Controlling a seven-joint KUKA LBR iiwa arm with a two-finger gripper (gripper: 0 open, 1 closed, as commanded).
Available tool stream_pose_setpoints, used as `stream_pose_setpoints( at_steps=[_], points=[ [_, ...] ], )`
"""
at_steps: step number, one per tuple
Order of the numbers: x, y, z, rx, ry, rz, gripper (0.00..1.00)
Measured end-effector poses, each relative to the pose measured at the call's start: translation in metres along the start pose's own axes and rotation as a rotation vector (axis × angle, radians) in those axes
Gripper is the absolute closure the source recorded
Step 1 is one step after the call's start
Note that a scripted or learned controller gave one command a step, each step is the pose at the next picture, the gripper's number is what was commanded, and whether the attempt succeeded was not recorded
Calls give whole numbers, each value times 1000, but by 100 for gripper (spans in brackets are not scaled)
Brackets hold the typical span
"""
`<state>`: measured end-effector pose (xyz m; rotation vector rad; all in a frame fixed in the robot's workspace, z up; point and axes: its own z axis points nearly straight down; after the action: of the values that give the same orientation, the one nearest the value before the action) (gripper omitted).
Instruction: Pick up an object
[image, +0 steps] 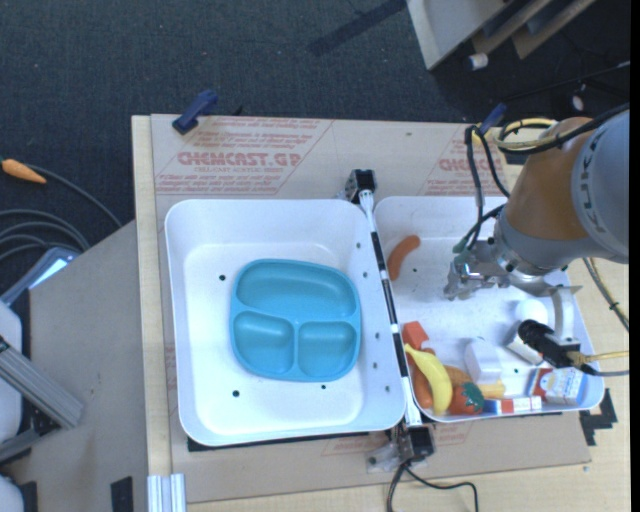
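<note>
My gripper (460, 280) hangs over the upper middle of the right bin (440, 212), above bare white floor. An orange sausage-shaped piece (402, 256) lies just to its left, close to the divider between the bins. Along the bin's front edge lie a yellow banana (430, 374), a small red piece (414, 335), a white block (483, 358), a red and orange toy (462, 397), a striped tube (516, 404) and a small printed carton (562, 385). I see nothing in the gripper.
The left bin (190, 300) holds a blue divided plate (296, 320) at its middle. The arm's grey and orange body (560, 200) covers the right bin's far right corner. Cables lie on the dark floor left of the bench.
</note>
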<state>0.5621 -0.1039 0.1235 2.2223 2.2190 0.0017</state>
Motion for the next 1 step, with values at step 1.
stream_pose_setpoints(
  at_steps=[1],
  points=[
    [0,0,-10,-1,0,0,100]
  ],
)
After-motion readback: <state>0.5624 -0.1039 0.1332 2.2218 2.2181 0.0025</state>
